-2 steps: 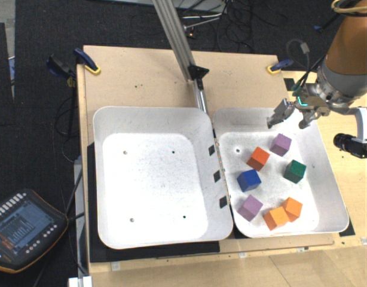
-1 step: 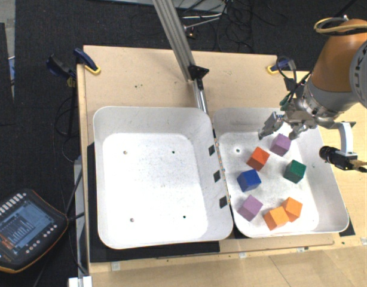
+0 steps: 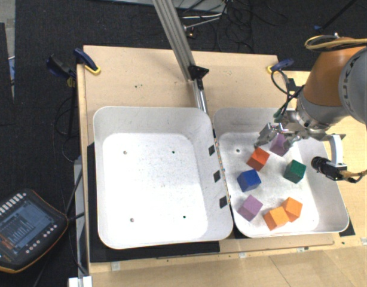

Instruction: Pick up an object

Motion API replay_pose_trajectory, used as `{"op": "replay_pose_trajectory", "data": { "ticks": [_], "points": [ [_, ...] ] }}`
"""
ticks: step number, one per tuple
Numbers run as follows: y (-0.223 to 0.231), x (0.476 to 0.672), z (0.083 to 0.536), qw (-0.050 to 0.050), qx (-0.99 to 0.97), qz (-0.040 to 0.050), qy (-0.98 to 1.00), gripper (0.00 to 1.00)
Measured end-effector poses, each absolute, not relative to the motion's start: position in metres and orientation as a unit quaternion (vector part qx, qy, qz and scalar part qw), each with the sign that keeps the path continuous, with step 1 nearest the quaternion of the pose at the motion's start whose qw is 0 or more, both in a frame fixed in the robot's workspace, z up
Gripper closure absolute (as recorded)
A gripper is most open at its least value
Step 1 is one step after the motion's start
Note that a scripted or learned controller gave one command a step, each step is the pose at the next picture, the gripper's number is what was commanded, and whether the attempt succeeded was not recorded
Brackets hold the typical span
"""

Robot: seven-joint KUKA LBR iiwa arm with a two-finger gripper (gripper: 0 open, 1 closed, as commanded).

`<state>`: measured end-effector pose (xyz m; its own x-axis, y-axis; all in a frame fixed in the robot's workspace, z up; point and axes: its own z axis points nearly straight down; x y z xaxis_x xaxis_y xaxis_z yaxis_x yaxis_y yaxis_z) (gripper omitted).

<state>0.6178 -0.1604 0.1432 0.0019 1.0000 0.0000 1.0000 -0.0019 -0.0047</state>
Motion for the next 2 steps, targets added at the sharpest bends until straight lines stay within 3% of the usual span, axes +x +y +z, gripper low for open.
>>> {"op": "replay_pose_trajectory", "data": {
  "ticks": [1, 2],
  "points": [
    [-0.1616, 0.6232, 0.1231, -0.009, -0.707, -0.0045, -0.707, 0.0],
    [-0.1622, 0.6229, 0.1308, -0.009, -0.707, -0.0039, -0.707, 1.0]
  ]
}}
